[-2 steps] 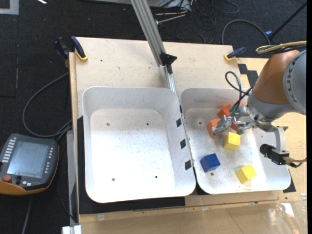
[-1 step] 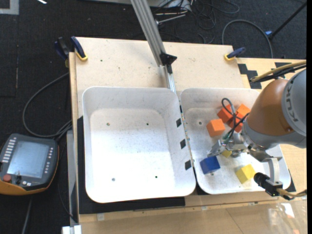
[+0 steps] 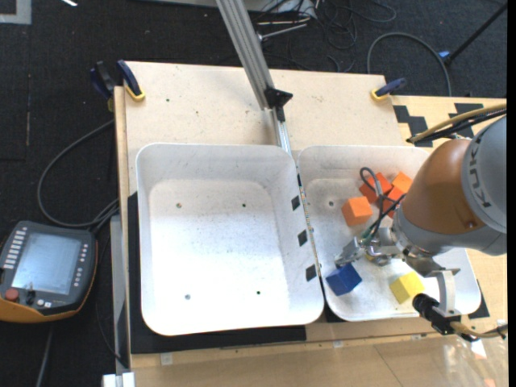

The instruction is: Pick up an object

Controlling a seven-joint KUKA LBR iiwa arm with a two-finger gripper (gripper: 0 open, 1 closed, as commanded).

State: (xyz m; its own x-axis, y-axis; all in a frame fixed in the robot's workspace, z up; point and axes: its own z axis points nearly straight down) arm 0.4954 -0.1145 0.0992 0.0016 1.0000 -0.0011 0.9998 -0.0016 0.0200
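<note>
The gripper hangs low in the right bin just above the blue block – finger state cannot be told – and an off-centre descent could nudge that block against the bin wall rather than capture it.

We see a robotics lab | teach pendant on dark carpet | loose cables | clamped bench

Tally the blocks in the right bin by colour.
Orange blocks: 2
Blue block: 1
Yellow block: 1
Total: 4 showing; the arm may hide more.
</note>
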